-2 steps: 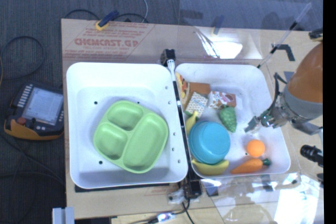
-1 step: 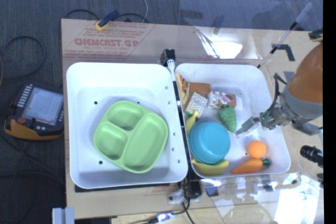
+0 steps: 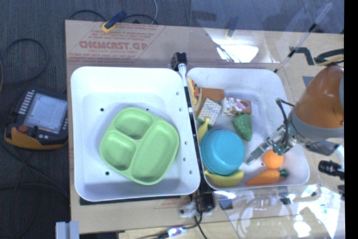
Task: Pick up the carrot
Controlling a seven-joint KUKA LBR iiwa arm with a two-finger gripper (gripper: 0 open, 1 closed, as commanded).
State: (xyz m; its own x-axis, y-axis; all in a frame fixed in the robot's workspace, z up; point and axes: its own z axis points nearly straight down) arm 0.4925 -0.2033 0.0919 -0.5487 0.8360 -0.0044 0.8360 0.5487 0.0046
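1. At right bin's (image 3: 291, 98) 5 o'clock corner: carrot (image 3: 264, 177), orange, tapered, green stub end, lying flat.
2. Gripper (image 3: 276, 145) at carrot's 12 o'clock, over orange ball (image 3: 273, 159); finger state cannot tell.

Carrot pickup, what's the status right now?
Tool low in right white bin, over round orange fruit. Orange carrot lies untouched beside it, near front wall.

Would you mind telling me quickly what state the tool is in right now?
Tool: cannot be told; it sits low in the right bin, right above the orange fruit, with the carrot lying apart, just below.
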